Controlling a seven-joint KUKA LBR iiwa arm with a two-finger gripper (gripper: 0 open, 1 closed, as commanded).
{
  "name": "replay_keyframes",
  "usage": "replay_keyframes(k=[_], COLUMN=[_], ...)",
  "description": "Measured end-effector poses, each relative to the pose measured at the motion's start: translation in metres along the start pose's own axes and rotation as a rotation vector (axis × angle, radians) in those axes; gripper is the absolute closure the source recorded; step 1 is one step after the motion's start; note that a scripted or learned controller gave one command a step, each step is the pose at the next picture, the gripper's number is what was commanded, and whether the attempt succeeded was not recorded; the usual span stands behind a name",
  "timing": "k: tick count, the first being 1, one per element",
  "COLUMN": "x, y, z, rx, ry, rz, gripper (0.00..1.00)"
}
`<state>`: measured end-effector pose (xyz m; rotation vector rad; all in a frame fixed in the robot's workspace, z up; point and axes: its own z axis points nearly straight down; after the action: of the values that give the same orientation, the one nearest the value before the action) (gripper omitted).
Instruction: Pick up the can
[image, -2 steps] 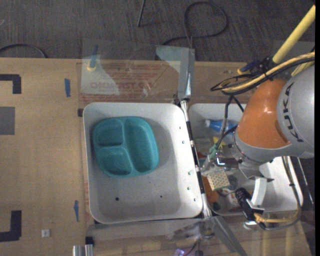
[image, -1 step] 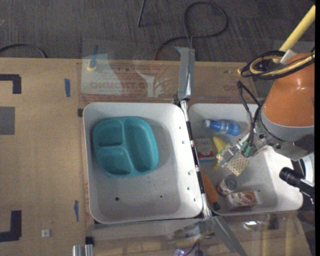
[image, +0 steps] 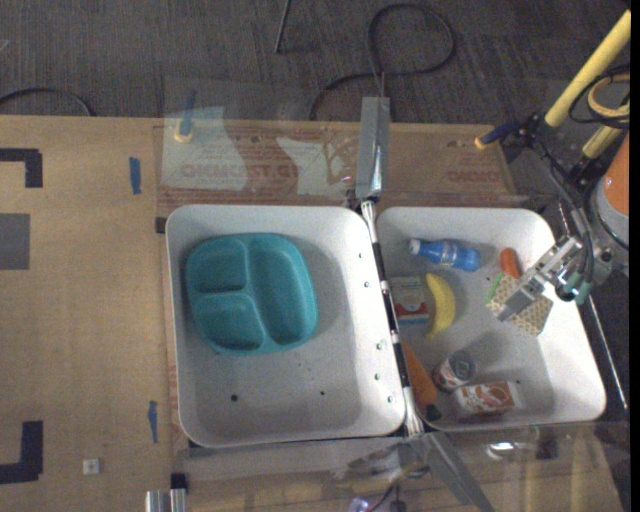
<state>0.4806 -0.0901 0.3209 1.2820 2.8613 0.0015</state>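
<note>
The can (image: 456, 371) was seen lying in the near part of the right bin (image: 575, 395), just beside a small red-and-white carton (image: 487, 397) at the near wall and to the right of a carrot (image: 420, 377) lying along the divider. The gripper (image: 528, 296) was positioned over the right side of that bin, above a patterned packet (image: 518, 301) and well apart from the can, and whether its jaws were apart or together could not be told. A banana (image: 441, 303), a blue bottle (image: 446, 253) and a small box (image: 409, 301) were spread across the far half of the right bin, while a teal divided plate (image: 250, 291) was seen in the left bin (image: 300, 400).
</note>
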Motion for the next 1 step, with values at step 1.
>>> replay_keyframes(k=[1], x=[-0.0131], y=[0.0931], z=[0.0550], rx=[-0.001], ry=[0.001], rz=[-0.270], gripper=[1.00])
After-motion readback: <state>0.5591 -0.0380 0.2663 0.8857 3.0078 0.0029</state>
